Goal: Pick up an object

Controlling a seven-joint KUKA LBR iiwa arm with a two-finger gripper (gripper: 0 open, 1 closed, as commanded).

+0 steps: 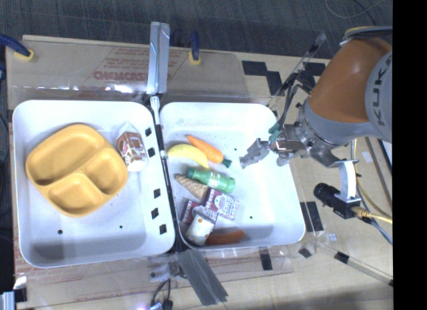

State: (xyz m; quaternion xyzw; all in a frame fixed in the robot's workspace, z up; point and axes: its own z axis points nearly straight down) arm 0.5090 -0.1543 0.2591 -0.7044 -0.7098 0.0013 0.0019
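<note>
The left bin holds a yellow sectioned plastic tray and a small brown packet. The right bin holds a banana, carrot, green bottle, cone, carton, can and sausage. The end effector hangs over that bin's right side near the carrot; whether it is open I cannot tell.

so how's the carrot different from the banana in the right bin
The carrot is orange with a green tip at its right end; the banana is plain yellow. The carrot is straight and tapered, the banana curved. The carrot lies farther up the bin, the banana just below it. Both lie flat, side by side, left of the hand.
</note>
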